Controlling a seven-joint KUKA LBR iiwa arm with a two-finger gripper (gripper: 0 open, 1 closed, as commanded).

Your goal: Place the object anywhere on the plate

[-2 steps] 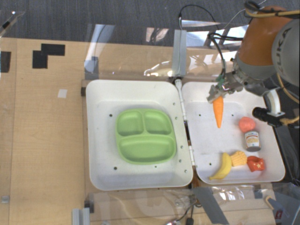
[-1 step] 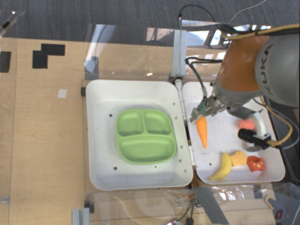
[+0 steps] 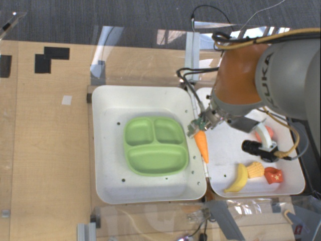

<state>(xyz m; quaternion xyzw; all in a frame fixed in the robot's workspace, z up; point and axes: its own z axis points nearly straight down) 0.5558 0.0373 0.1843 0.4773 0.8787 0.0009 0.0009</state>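
The grey KUKA arm [image 3: 281,79], with its orange band [image 3: 241,74], fills the upper right of the frame and leans down toward the seam between the two white bins. The left bin [image 3: 105,134], in the middle of the frame, bears a green three-compartment plate [image 3: 155,147] lying flat near its centre. The right bin [image 3: 291,185] sits at the lower right, partly hidden under the arm. Along its lower edge lie a banana [image 3: 238,179], a small yellow corn piece [image 3: 256,170] touching it, and a red strawberry-like piece [image 3: 274,175] just beside that. A pink and white piece [image 3: 264,133] shows further up, half covered by cables.

The gripper [image 3: 199,126] hangs over the divider between the bins. A toy carrot [image 3: 201,145] hangs from it, green top up at the fingertips and orange tip pointing down and to the right. The fingers look pinched on the carrot's leafy top, and the carrot appears lifted clear of the bin floor, though the slant makes the height hard to judge.

The step in hand looks like the carry: the carrot is picked and sits right at the bin edge, just beside the plate's right rim but not over it. The next move calls for travel leftward until the carrot is above a compartment, then a lowering and release.
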